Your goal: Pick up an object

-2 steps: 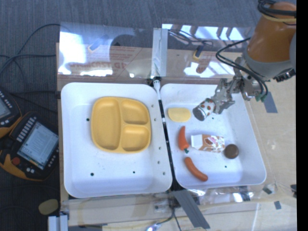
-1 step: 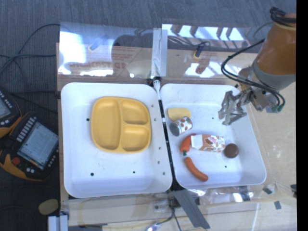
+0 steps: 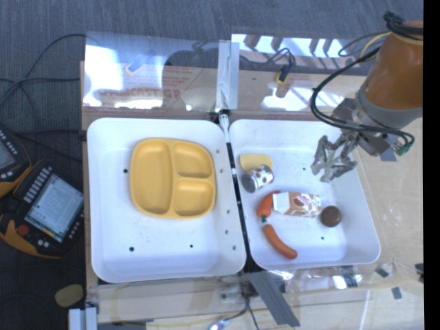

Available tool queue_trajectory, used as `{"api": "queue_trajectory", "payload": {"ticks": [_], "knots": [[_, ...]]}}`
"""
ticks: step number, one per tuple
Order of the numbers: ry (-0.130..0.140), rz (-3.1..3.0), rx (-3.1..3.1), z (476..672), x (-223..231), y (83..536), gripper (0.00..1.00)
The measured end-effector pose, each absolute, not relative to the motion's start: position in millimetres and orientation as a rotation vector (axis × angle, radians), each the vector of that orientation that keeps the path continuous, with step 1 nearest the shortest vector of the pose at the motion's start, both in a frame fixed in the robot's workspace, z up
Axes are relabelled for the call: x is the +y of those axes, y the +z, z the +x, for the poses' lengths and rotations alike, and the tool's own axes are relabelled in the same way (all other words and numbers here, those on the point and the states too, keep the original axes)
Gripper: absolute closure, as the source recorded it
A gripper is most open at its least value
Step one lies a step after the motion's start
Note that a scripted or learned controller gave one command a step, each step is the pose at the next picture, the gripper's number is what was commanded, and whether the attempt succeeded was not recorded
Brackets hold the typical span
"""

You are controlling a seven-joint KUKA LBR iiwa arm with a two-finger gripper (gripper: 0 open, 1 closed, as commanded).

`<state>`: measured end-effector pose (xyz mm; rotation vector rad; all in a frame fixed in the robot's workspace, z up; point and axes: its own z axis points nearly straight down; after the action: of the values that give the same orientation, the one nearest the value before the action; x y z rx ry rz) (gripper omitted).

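Ball [image 3: 331,216] and carton [image 3: 297,203] lie just below the open, empty gripper [image 3: 333,162].
Closing between them risks grabbing nothing, or nudging the ball away.

floor: grey carpet [image 3: 137,5] | bench: pale wood [image 3: 399,205] | left: black cables [image 3: 34,81] (loose), handheld pendant [image 3: 41,208]

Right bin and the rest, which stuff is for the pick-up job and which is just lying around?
For the job:
gripper
sausage
carrot
carton
brown ball
can
yellow piece

Lying about:
yellow tray, left bin
handheld controller
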<state>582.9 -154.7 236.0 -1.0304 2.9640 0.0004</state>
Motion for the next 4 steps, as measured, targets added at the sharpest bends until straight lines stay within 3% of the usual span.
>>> {"api": "queue_trajectory", "payload": {"ticks": [1,2,3,4], "knots": [[0.002,-1.488,2.762,607.3,-171,233,1.0],[0.003,-1.274,2.868,576.1,-90,266,1.0],[0.003,-1.83,2.548,573.7,-103,294,1.0],[0.005,-2.53,1.854,546.0,-143,316,1.0]]}}
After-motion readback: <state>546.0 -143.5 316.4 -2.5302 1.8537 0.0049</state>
